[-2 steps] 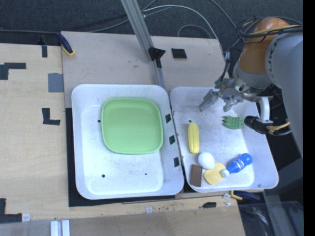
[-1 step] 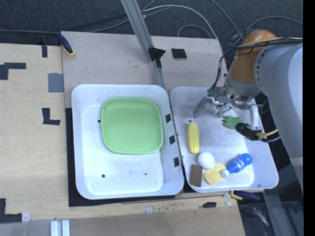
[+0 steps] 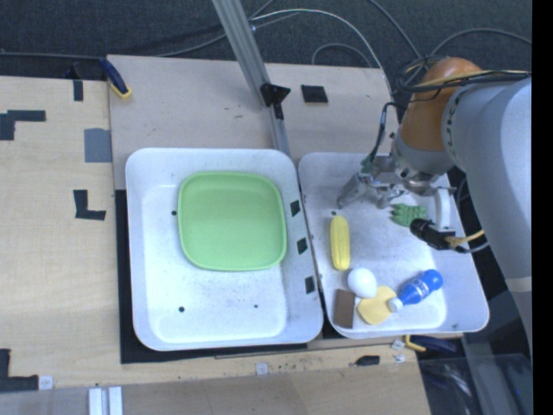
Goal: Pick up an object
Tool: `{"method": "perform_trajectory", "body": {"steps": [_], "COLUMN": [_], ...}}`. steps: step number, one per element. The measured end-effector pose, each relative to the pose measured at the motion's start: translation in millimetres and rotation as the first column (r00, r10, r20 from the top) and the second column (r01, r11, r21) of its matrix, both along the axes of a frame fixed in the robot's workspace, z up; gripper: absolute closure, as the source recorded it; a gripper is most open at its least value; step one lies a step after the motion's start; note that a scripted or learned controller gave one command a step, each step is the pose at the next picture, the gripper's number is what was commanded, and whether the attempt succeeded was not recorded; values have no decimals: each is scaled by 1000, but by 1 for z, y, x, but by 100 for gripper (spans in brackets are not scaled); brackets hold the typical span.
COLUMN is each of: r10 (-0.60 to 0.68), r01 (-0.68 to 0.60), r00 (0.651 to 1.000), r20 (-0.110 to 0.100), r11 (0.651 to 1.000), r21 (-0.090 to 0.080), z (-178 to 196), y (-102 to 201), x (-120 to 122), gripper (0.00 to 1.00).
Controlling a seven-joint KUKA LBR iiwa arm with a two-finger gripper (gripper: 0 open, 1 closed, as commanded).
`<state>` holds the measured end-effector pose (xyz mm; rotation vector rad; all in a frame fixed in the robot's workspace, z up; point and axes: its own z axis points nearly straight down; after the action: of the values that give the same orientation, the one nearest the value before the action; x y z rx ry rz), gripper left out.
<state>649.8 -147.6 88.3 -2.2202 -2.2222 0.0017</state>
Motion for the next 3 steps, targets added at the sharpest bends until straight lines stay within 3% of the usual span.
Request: {"method": "perform_trajectory", "body": {"steps": [1,3], "r10": [0,0], "r01": [0,0], "r00": [1000,1000], "r20": [2,5], "r11": [1000,1000], "r21": [0,0], "z": [11,115], "y": [0,-13], "x": [0,-12], "gripper": [100,100]}}
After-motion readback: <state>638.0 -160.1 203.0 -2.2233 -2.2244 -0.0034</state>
